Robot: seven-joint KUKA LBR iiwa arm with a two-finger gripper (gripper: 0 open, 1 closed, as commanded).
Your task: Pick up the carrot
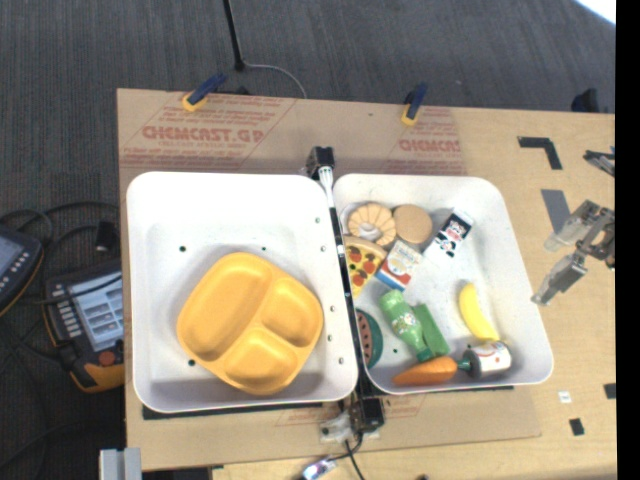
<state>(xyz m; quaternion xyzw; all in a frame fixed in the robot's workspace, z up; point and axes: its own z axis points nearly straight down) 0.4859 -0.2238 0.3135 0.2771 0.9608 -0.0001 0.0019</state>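
The orange carrot (425, 372) lies flat along the front wall of the right bin (520, 258), its thick end toward a small can (490, 358). A green bottle (400, 316) and a green block (431, 334) lie just behind it. My gripper (562, 255) is off the bin's right side over the bare bench, well to the right of and behind the carrot. Its two fingers point left, spread apart, with nothing between them.
The right bin also holds a banana (476, 311), a round cookie (412, 225), a pizza slice (364, 264), a small carton (452, 235) and a watermelon slice (371, 339). A yellow divided plate (252, 318) lies in the left bin (160, 218).
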